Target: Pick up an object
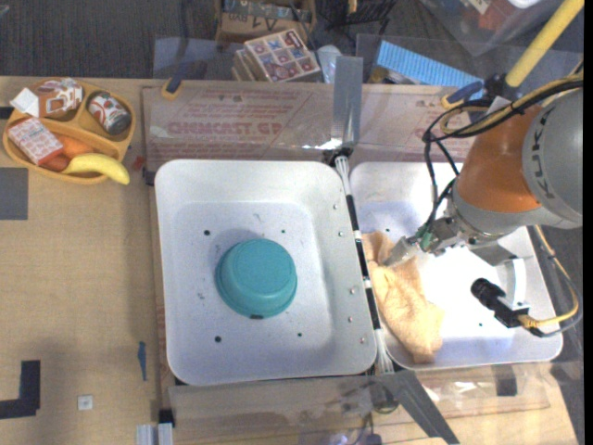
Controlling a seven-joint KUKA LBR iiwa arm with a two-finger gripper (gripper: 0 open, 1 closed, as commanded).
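Tan cloth (406, 302) lies crumpled just right of the teal bowl (258, 277), soft and light, so we would pinch a raised fold where our pincer (402, 252) touches it, grip state unclear.

- The arm (519, 170) runs off the right edge, so its base is unseen.
- The gripper (400, 253) tips blur into the tan cloth (408, 304) directly beneath them; finger spacing unreadable.
- Farther left of the gripper, print on the snack packets in the yellow tray (56, 133) is too small to read.
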